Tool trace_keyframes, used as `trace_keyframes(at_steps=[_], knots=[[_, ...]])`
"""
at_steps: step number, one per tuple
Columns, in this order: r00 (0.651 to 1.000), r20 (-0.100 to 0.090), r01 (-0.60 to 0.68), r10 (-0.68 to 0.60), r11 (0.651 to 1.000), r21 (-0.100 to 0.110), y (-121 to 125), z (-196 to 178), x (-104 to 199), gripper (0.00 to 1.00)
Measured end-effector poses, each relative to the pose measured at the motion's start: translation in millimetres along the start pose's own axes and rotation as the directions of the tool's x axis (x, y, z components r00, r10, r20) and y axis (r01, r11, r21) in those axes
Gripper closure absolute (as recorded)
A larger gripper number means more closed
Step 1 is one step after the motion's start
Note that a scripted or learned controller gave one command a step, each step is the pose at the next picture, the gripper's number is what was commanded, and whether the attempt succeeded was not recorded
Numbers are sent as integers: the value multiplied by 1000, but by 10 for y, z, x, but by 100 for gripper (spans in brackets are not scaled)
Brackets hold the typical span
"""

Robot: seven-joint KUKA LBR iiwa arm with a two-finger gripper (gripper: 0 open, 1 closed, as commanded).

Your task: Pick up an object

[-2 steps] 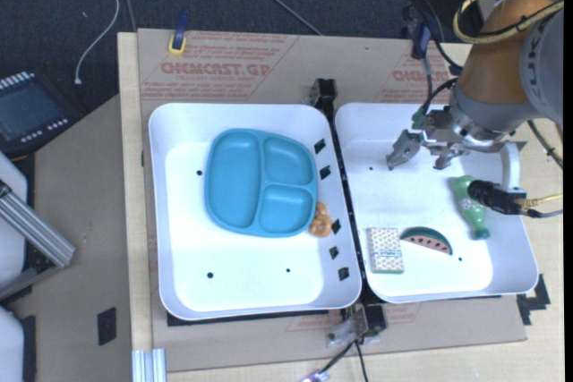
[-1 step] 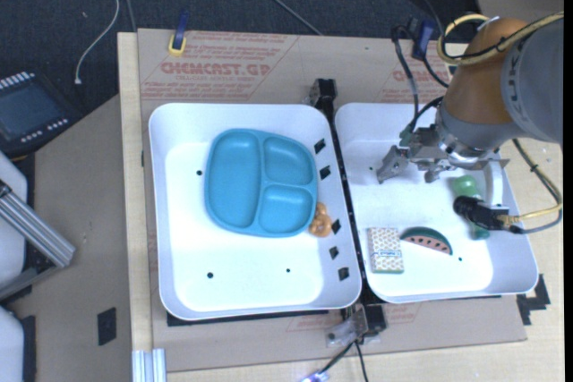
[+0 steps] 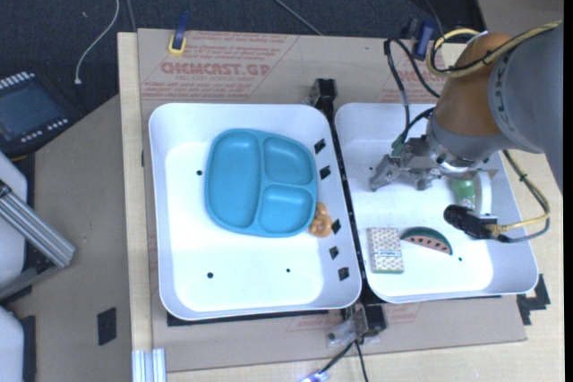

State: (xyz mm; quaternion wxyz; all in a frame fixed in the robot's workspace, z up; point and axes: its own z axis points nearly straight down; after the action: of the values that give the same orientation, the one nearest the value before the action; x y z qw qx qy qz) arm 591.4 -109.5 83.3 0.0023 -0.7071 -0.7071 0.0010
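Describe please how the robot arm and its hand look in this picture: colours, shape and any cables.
The arm is thick and rounded, grey, with a wide orange band above the wrist. The hand is a small grey metal assembly with thin fingers. Black cables run down along the wrist toward it, and yellow cables loop near the arm's top and at its lower right.

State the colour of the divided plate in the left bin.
Light blue; the plate shows clearly in the camera view.
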Motion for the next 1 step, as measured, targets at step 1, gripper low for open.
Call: trace_keyframes(at_steps=[1], knots=[[1000, 0, -1, 1, 1000, -4, 12, -129, -1, 100]])
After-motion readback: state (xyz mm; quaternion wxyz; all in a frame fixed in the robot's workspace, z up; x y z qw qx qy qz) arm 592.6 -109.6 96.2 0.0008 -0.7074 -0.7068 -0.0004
